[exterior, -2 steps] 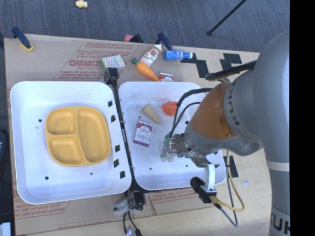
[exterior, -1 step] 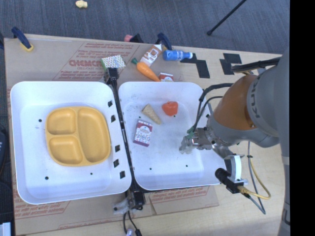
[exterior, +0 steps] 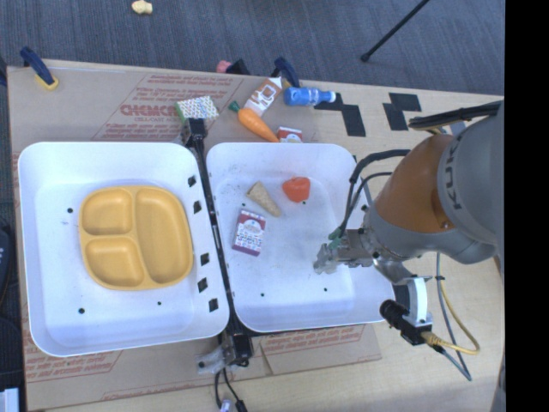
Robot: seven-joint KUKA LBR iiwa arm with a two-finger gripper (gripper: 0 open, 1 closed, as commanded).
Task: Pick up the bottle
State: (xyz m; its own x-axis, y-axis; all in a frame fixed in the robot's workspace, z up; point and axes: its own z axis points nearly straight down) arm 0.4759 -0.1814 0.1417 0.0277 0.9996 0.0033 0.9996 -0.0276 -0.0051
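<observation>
Over the right white bin [exterior: 343, 303]: fingers [exterior: 328, 260] low, state cannot be told, nothing seen held.
Blue plastic bottle [exterior: 307, 97] lies on the table, well beyond them; clear the rim, close across its body.

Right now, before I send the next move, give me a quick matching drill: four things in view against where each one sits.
Things:
1. yellow divided plate
2. red box
3. blue bottle
4. gripper

Places:
A. on the cardboard behind the bins
B. left bin
C. right bin, near its right wall
D. right bin, near its left side

Pairs: 1-B, 2-D, 3-A, 4-C
</observation>
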